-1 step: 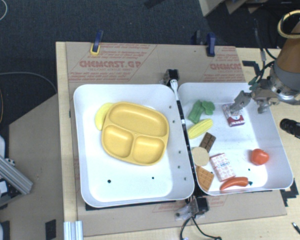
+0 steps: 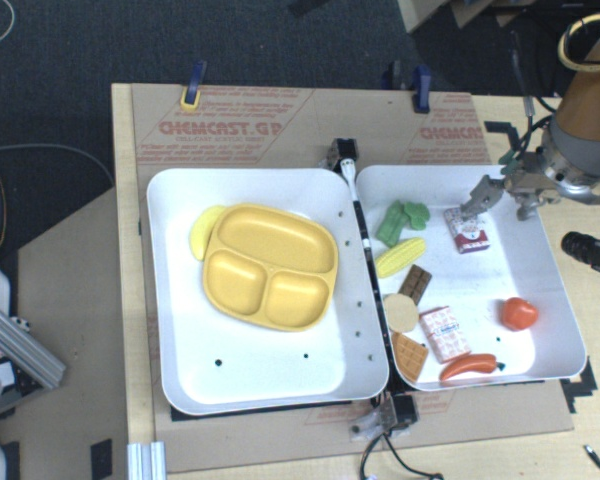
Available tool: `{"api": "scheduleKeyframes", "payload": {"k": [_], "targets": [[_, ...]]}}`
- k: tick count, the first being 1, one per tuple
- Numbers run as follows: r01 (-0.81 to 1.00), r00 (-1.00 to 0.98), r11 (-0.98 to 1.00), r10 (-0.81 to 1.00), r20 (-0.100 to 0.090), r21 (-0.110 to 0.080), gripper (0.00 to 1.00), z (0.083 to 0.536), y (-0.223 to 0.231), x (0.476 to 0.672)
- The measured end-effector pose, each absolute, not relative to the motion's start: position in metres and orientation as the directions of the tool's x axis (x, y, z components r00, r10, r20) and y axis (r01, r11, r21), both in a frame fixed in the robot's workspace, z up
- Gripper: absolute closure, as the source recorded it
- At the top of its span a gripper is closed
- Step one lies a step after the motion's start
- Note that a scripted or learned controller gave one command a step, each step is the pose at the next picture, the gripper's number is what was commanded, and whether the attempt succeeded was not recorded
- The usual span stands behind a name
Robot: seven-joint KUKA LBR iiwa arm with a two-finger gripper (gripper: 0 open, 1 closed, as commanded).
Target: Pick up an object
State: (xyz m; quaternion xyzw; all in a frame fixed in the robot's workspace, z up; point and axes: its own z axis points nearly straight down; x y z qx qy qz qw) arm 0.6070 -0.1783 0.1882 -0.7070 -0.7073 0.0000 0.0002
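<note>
My gripper (image 2: 477,206) hangs over the far side of the right bin (image 2: 555,268), directly above a small red and white carton (image 2: 470,238). It is close to the carton's top, and whether it touches it is unclear. Other items lie loose in the same bin: a green toy vegetable (image 2: 402,220), a yellow corn cob (image 2: 400,256), a brown chocolate bar (image 2: 415,283), a round cream biscuit (image 2: 401,313), a waffle piece (image 2: 410,354), a red and white box (image 2: 445,331), a red sausage (image 2: 468,366) and an orange-red tomato (image 2: 519,313).
The left bin (image 2: 170,298) holds a yellow divided plate (image 2: 270,265) with a yellow banana-like piece (image 2: 204,230) tucked under its far left edge. The arm's grey wrist and orange band (image 2: 580,128) reach in from the right. Clamps sit on the bench's far edge.
</note>
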Motion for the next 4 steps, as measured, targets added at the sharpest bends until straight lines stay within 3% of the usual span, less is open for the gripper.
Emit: {"api": "scheduleKeyframes", "payload": {"k": [1, 2, 3, 4], "targets": [[1.0, 0.0, 0.0, 1.0, 0.002, -0.008, 0.0, 0.127, -0.177, 0.598], [1.0, 0.0, 0.0, 1.0, -0.003, 0.002, 0.0, 0.086, -0.178, 0.599], [1.0, 0.0, 0.0, 1.0, -0.001, 0.003, 1.0, 0.096, -0.177, 0.599], [1.0, -0.002, 0.002, 1.0, -0.002, 0.006, 1.0, 0.143, -0.17, 0.601]]}}
